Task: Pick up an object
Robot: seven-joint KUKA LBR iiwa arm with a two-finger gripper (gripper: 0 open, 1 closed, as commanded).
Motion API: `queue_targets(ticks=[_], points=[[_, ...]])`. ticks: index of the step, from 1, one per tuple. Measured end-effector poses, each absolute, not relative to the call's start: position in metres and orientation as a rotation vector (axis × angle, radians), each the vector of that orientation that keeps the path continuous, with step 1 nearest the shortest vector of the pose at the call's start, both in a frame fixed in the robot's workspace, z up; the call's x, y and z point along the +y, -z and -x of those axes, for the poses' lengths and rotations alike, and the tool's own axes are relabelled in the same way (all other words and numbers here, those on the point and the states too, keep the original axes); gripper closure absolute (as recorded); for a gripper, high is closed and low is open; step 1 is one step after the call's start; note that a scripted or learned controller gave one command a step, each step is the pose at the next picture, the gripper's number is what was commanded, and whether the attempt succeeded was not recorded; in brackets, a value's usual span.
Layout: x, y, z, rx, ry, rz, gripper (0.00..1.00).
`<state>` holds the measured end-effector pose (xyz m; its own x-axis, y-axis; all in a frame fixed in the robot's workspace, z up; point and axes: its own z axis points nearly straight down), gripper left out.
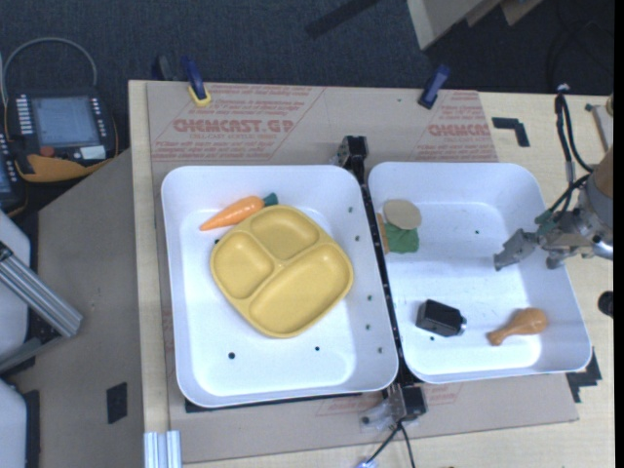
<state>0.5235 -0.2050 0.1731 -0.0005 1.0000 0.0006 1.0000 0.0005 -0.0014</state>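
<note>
Your grey two-finger gripper (517,253) hangs over the right white bin (468,188) near its right wall, its dark fingers (511,252) spread a little apart with nothing between them; it touches no object that you can make out, and whether the tips rest on the bin floor is not clear.

Nearest to it is the tan plastic chicken drumstick (519,326), lying flat near the bin's front right corner. Judging by closeness, that is the likely pick. Watch for two things: the drumstick sits close to the right wall, so a descent could put one finger on the rim; and its rounded, tapering shape could roll or squirt out if the fingers close off centre.

Further along the front of that bin lies a small black block (440,317), near the left wall. At the back left corner a round beige disc (401,214) rests on a green piece (401,239).

In the left white bin (195,261), a yellow three-compartment plastic plate (281,271) sits mid-floor, with an orange toy carrot (232,213) touching its back edge.
</note>
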Motion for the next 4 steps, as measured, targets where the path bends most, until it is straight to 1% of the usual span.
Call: queue_targets(ticks=[1,2,3,4], points=[[-0.208,-0.127,-0.529,-2.217,-0.003,2.218,0.00],[-0.208,-0.141,-0.531,-2.223,0.000,2.223,1.00],[-0.212,-0.200,-0.530,-2.223,0.000,2.223,1.00],[-0.211,-0.265,-0.534,-2.230,0.005,2.227,1.00]])
